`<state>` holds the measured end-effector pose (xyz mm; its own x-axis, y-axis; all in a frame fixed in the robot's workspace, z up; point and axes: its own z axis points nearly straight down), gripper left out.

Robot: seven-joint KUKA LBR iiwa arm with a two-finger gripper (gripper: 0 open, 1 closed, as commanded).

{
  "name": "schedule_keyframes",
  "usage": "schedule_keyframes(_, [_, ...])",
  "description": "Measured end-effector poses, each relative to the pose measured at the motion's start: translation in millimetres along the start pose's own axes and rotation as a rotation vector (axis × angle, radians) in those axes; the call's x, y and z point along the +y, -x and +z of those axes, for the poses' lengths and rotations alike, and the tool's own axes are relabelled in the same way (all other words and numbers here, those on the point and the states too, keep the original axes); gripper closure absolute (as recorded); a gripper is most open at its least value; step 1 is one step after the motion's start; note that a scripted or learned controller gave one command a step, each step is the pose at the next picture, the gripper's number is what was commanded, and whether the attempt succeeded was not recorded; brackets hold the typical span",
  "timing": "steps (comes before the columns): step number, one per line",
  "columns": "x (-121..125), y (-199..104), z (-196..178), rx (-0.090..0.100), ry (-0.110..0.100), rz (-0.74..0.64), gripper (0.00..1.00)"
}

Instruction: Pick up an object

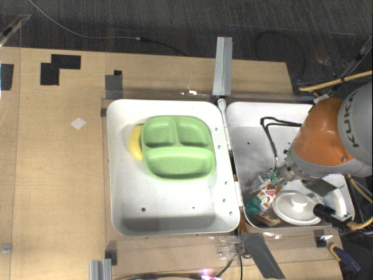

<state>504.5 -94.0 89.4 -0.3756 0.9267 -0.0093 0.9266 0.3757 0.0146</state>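
**Small clutter lies under the wrist in the right bin; grasp state cannot be told**

The likeliest thing to be picked is the clutter of small items heaped just below and to the left of the gripper, in the lower left part of the right bin. It is judged to be light, crinkly packaging, partly soft, apt to slip or to lift together; a protruding edge would be best taken. Just beside it, under the wrist, lies a round white lid-like piece, judged stiff, smooth and hard to pinch except at its raised centre. Whether anything is held cannot be told, as the orange wrist band masks the gripper. Well away to the left, in the left bin, a green divided plate is seen resting over a yellow object.
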Motion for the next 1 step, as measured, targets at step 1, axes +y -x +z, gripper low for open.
schedule_keyframes(1, [6.2,1.7,-13.2,-0.008,0.016,-0.001,1.0])
